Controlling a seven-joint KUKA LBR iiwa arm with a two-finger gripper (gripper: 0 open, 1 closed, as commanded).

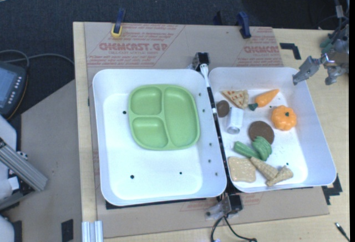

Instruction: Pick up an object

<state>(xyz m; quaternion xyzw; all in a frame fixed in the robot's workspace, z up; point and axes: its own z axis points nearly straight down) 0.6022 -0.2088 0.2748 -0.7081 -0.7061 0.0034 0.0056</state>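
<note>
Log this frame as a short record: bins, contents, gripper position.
left bin: holds a green divided plate
right bin: holds toy food, including a pumpkin, a carrot, a pizza slice, a brown disc, a green vegetable, a slice of bread
gripper: at the right bin's far right corner, above the rim, nothing visibly between its fingers

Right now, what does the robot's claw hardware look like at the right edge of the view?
The claw is grey metal, with a pale, flat, angular finger jutting toward the right bin. Behind it sits a cluster of silvery fittings with a teal-green part, and thin dark cables run up above it.
</note>
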